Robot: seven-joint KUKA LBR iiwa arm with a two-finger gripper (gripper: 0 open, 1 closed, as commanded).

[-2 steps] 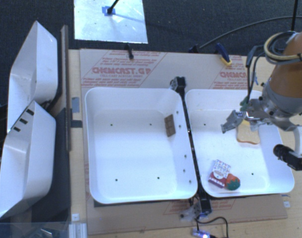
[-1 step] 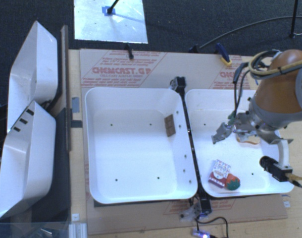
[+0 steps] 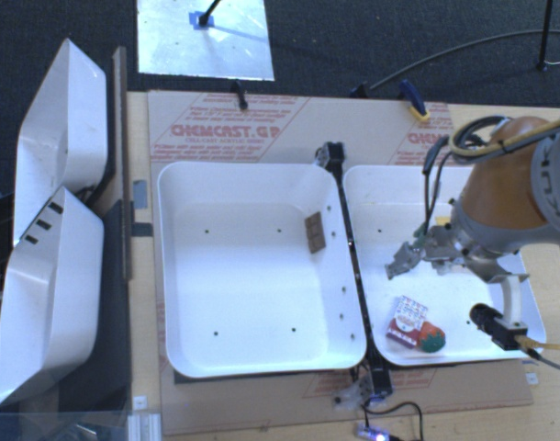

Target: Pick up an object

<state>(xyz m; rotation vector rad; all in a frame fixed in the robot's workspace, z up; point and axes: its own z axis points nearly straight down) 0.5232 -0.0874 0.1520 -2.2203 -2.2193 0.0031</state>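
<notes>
My gripper (image 3: 402,261) hangs low over the right bin (image 3: 381,200), near its middle, at the end of the grey and orange arm (image 3: 500,191). Below it, near the bin's front wall, lies a small red and white box (image 3: 407,319). A red and green strawberry-like toy (image 3: 432,338) touches the box's right side. A small brown block (image 3: 314,232) lies in the left bin (image 3: 225,274), close to its right wall. Nothing shows in the gripper.
The two bins meet along a dark divider (image 3: 352,255). Two spare white bins (image 3: 50,237) stand tilted at the far left. A blue clamp (image 3: 413,99) and cables sit behind the right bin. A black part on the arm (image 3: 493,324) overhangs the right bin's front right corner.
</notes>
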